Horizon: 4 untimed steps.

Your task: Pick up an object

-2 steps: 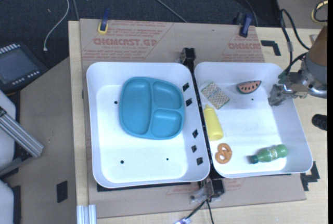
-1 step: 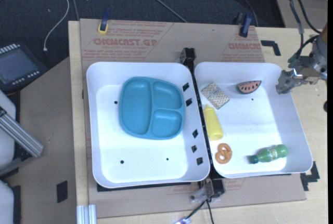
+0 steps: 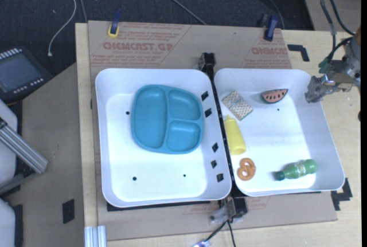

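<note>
The tool [image 3: 316,91] hung just past the right bin's [image 3: 321,131] far right rim, and whether it was parted or together could not be told. Inside that bin lay a watermelon slice [image 3: 274,95], checkered packet [image 3: 237,105], yellow bottle [image 3: 234,134], pretzel [image 3: 246,168] and green bottle [image 3: 296,170]; a blue divided plate [image 3: 167,118] sat in the left bin [image 3: 114,160].

Green bottle [image 3: 296,169] on its side, right bin [image 3: 321,142].

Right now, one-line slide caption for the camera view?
Gripper at right bin's far rim; watermelon, bottle, pretzel inside; blue plate in left bin.
</note>
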{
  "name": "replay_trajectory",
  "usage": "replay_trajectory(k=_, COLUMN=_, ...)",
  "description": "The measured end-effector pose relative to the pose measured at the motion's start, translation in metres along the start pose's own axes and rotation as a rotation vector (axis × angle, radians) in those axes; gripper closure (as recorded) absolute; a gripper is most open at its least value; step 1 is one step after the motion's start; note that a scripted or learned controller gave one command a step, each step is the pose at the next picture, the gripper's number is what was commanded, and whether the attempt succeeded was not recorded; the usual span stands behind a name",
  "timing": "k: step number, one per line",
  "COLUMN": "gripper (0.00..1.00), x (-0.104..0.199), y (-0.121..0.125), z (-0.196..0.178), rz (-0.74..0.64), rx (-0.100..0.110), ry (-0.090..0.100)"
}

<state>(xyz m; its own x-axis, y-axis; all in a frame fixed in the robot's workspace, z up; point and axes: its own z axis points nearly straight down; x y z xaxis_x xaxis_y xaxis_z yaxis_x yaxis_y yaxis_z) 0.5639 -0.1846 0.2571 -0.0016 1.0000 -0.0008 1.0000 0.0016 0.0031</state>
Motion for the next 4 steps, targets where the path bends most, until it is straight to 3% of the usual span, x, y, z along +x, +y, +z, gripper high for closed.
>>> replay_trajectory(k=1, gripper=1.0, x=0.047, y=-0.003, z=0.003, rz=-0.003, rx=0.005, ry=0.004)
replay_trajectory(k=3, gripper=1.0, x=0.153, y=-0.037, z=0.001, rz=-0.005, rx=0.007, ry=0.005)
replay_trajectory(k=4, gripper=1.0, x=0.203, y=-0.044, z=0.018, rz=-0.004, rx=0.008, ry=0.004)
